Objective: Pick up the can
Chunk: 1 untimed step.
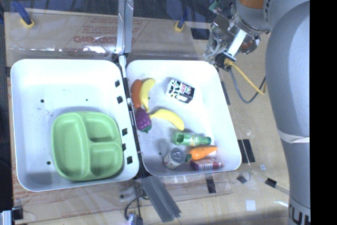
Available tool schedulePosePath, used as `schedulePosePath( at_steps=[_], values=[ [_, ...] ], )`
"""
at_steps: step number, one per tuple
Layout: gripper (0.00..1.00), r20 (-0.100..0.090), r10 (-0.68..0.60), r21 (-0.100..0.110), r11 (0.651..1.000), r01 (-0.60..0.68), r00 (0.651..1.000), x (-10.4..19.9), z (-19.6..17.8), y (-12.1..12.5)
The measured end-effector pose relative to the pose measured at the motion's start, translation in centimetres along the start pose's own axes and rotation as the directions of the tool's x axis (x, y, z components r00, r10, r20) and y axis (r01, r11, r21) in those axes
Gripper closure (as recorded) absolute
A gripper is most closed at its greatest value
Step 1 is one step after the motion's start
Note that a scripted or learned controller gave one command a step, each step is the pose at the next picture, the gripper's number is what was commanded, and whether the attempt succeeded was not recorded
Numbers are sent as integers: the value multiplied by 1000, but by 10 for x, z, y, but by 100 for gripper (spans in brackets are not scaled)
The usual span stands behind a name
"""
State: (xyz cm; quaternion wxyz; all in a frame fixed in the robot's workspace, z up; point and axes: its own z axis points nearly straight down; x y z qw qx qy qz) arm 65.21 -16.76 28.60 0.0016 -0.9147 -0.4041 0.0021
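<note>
The left bin holds a green divided plate, lying flat toward the bin's 6 o'clock. The right bin sits just beside it, their rims meeting down the middle.

Along the right bin's 9 o'clock wall lies an orange vegetable, touching a yellow banana on its 3 o'clock side. A bunch of purple grapes sits just below them, at their 6 o'clock. A second banana lies near the bin's centre, slanting toward 4 o'clock. A black-and-white carton lies at the bin's 12 o'clock, apart from the fruit.

The can is at the bin's 6 o'clock, close to the near wall, its silver top facing up. A green bottle lies on its side just at the can's 1 o'clock. A carrot lies at the can's 3 o'clock, with a reddish packet just below it against the wall.

The gripper hangs over the bin's 1 o'clock corner, well apart from the can. Whether it is open or closed cannot be told, and nothing can be seen in it. The arm reaches in from 3 o'clock.
</note>
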Motion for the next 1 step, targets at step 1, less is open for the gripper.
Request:
schedulePosePath(
  at_steps=[1],
  values=[
    [100,0,-329,-1,945,329,945,-61,-8,-88]
  ],
)
